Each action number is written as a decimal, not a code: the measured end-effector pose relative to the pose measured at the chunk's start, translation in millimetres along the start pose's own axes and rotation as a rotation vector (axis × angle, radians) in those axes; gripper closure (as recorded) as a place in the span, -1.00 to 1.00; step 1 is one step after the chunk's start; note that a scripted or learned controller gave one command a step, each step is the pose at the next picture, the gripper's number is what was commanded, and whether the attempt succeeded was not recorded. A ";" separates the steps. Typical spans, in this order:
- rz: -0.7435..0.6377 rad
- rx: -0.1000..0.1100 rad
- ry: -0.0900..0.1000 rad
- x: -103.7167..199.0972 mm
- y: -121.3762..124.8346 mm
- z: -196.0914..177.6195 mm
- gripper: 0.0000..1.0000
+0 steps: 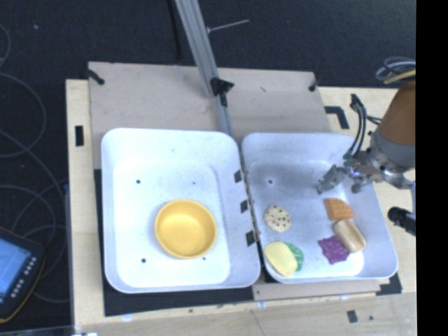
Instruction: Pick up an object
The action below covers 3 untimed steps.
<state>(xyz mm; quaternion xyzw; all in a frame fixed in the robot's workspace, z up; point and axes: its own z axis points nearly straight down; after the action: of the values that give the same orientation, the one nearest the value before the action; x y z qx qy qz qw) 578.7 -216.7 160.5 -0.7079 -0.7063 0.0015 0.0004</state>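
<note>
My gripper (pixel 341 180) hangs over the right bin (pixel 294 152), near its right side, with its fingers spread apart and nothing between them. Just below it lies an orange block (pixel 337 208). Further down are a tan cylinder (pixel 349 234) and a purple lump (pixel 333 249). A speckled cookie (pixel 278 219) rests near the bin's middle left. A yellow and green piece (pixel 283 257) sits at the front left corner of that bin.
The left bin (pixel 140 159) holds a yellow bowl (pixel 185 228). A grey metal pole (pixel 199 44) slants up from between the bins. A tablet (pixel 12 271) lies off the bench at the lower left.
</note>
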 end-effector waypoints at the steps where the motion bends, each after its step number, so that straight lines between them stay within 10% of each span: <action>1: 0.001 0.001 0.000 -0.8 -0.7 52.7 -1.00; 2: 0.004 -0.007 -0.001 -2.2 1.3 38.1 1.00; 3: -0.006 -0.011 -0.002 2.7 6.6 -23.9 1.00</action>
<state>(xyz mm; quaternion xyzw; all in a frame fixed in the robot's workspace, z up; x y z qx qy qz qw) 585.4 -214.0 184.4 -0.7057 -0.7085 -0.0018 -0.0040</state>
